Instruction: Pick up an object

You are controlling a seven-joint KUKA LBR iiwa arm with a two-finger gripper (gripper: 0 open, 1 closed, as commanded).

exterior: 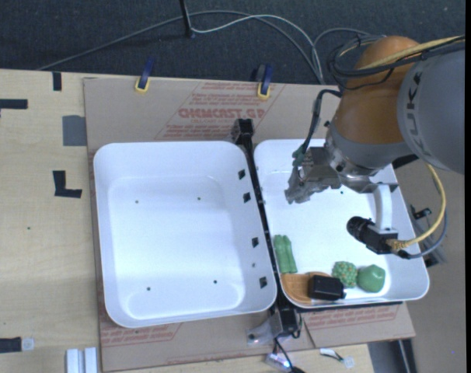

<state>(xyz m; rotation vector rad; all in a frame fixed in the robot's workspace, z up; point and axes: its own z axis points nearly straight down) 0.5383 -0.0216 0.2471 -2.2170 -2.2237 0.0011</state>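
Gripper: my grey two-finger gripper (pixel 300 193) hangs over the far part of the shallow white right bin (pixel 410 290); I cannot tell its state, and nothing shows in it.
Objects: a long green vegetable-shaped piece (pixel 284 253), a tan wooden dish (pixel 296 286), a black block (pixel 326 287), a bumpy green ball (pixel 344 272) and a smooth green lump (pixel 371 278) lie along that bin's near edge, well apart from me.
Left bin: the shallow white left bin (pixel 103 162).
Progress: by my judgement, nothing picked yet; choosing, descending, gripping and lifting remain.
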